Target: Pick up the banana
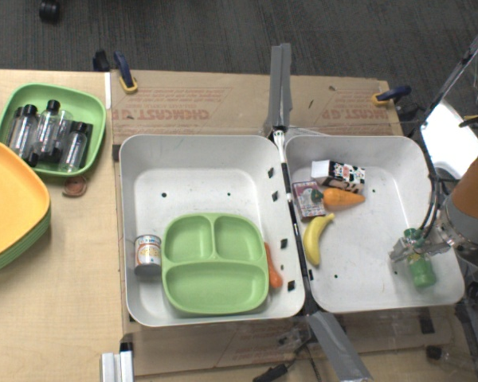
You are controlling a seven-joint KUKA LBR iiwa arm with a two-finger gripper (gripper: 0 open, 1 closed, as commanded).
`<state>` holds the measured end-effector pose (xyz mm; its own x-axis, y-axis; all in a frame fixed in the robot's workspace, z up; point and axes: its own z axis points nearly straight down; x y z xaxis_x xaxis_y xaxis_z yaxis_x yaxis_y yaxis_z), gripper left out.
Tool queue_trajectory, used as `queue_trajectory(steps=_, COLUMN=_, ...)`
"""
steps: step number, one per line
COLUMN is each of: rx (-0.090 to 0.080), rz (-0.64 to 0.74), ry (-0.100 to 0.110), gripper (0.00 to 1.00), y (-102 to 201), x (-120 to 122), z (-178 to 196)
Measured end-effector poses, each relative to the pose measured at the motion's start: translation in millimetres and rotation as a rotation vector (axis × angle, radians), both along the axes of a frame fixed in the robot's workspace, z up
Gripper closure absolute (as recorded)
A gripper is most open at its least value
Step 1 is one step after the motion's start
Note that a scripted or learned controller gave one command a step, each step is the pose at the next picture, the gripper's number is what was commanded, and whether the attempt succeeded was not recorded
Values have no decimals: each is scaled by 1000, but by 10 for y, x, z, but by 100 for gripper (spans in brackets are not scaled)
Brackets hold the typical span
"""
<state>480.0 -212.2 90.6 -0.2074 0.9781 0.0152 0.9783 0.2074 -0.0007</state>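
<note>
Pincer [412, 251] touches green object [421, 272], well apart from banana [315, 236].

Both bins, left bin [143, 165] and right bin [382, 165], appear as smooth white moulded plastic with a slight sheen. The divided plate [215, 263] is matt green plastic. The banana [315, 235] has a smooth yellow skin of plastic appearance; the carrot [343, 199] is smooth orange with a soft gloss. The small can [148, 255] shows a metal rim and a paper label. The bench top [56, 309] is pale wood, and the sheet under the bins [199, 106] is brown matt cardboard. The stacked plates [12, 205] are glossy orange plastic.
</note>
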Motion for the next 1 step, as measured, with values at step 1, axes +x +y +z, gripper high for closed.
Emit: queue_trajectory(steps=1, rx=0, rz=11, ry=0, gripper=100, y=-1, x=-1, z=0)
